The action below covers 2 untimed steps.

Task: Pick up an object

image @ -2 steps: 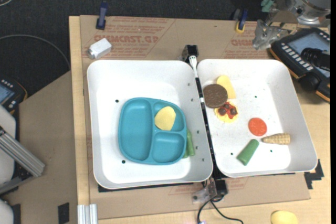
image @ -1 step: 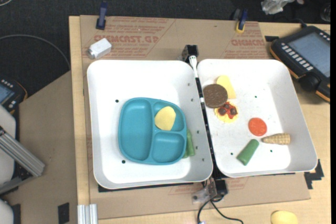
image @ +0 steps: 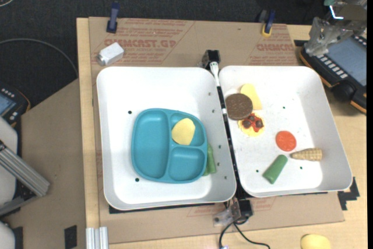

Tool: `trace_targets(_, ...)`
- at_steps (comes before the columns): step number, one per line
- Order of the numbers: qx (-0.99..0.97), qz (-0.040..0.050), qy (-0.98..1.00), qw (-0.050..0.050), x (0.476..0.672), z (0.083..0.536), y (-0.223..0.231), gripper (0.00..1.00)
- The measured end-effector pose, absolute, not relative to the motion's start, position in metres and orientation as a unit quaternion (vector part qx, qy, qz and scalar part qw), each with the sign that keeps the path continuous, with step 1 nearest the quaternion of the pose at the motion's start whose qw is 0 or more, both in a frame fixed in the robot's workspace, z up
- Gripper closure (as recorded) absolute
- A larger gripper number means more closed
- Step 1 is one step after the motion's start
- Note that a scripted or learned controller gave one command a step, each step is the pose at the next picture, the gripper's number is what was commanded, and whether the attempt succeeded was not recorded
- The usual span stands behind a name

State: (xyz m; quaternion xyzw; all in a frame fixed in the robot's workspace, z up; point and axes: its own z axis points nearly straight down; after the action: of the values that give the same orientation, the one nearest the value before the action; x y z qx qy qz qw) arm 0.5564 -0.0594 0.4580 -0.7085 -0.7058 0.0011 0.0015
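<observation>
The right bin (image: pixel 303 81) holds a brown round cookie (image: pixel 239 106) lying partly on a pale yellow piece (image: pixel 250 93). Beside them are a small red-and-yellow item (image: pixel 252 123), an orange-red disc (image: pixel 285 140), a tan cone (image: pixel 307 154) and a green cylinder (image: pixel 274 169). In the left bin (image: pixel 116 90) a teal divided plate (image: pixel 166 146) carries a yellow lemon-like piece (image: pixel 183 132), and a green strip (image: pixel 210 160) lies along its right edge. My gripper (image: pixel 326 35) appears as a grey metal shape beyond the right bin's far right corner, away from every object.
A white block (image: pixel 111 53) lies on the cardboard behind the left bin. Blue (image: pixel 112 17) and yellow-blue (image: pixel 267 22) clamps hold the board's back edge. A dark tablet-like device (image: pixel 344 64) sits right of the right bin. A yellow object (image: pixel 315 241) lies at the bottom right.
</observation>
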Motion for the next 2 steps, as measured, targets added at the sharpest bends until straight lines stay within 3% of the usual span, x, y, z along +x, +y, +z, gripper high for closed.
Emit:
trace_targets(1, -0.706, -0.0044, -0.709, -0.005, 0.601, 0.540, -0.025, 1.00)
trace_targets(2, -0.707, 0.0042, -0.708, 0.005, 0.523, 0.440, -0.005, 1.00)
